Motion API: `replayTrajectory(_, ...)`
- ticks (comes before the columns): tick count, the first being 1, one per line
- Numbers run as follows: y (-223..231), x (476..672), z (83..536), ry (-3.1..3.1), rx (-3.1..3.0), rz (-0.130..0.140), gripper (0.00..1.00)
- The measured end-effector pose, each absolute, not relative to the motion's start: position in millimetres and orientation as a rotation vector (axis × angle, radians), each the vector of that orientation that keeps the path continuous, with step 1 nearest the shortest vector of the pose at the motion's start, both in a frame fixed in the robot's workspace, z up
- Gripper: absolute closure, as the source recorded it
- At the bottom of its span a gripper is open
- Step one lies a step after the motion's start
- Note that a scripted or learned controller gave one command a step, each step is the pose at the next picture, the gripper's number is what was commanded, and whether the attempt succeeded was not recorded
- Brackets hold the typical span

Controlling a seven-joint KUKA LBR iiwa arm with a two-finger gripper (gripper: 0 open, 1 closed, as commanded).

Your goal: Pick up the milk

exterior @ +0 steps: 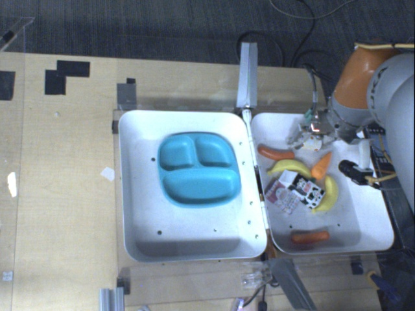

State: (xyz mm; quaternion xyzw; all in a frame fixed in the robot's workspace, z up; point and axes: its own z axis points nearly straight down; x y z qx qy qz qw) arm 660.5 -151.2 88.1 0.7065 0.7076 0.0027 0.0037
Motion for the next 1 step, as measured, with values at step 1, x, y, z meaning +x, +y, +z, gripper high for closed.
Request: replayTrajectory(1, -191.4, 671.7, 89.0, 2.355, 2.075, 0.008, 0.00)
